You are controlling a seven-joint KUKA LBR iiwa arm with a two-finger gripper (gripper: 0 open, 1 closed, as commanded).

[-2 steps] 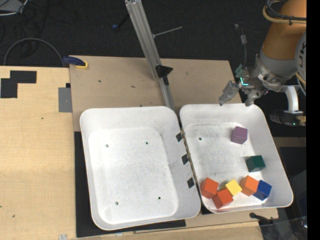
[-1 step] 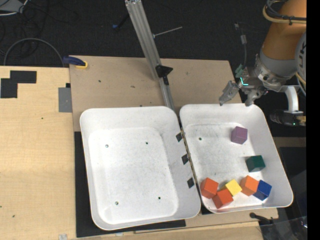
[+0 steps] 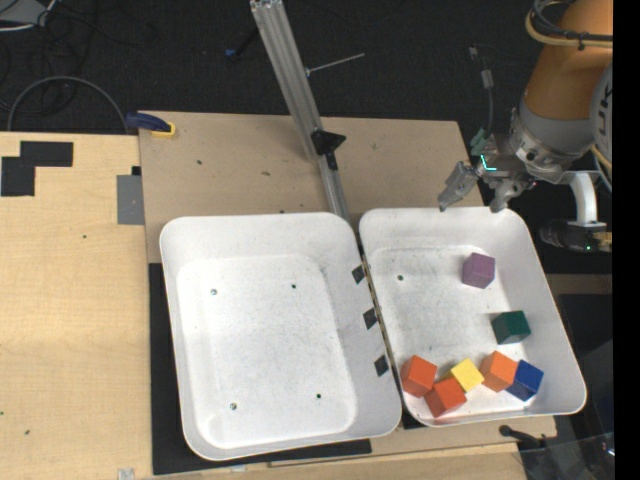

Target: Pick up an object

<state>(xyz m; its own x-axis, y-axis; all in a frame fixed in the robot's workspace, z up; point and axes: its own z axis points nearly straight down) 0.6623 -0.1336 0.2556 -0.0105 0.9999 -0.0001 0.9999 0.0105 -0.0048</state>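
Observation:
The right bin (image 3: 440, 230) holds several blocks. A purple block (image 3: 478, 270) lies near its far right side and a dark green block (image 3: 511, 326) sits below it. Along the near edge cluster two orange-red blocks (image 3: 420, 374), a yellow block (image 3: 467, 375), an orange block (image 3: 499, 369) and a blue block (image 3: 526, 380). My gripper (image 3: 476, 193) hangs above the far rim of the right bin, up and slightly left of the purple block. Its two fingers stand apart with nothing between them.
The left bin (image 3: 190, 243) lies beside the right one, with black clips along the shared edge (image 3: 368, 317). A slanted aluminium rail (image 3: 295, 88) rises behind the bins. The wooden bench (image 3: 240, 163) extends to the back and left.

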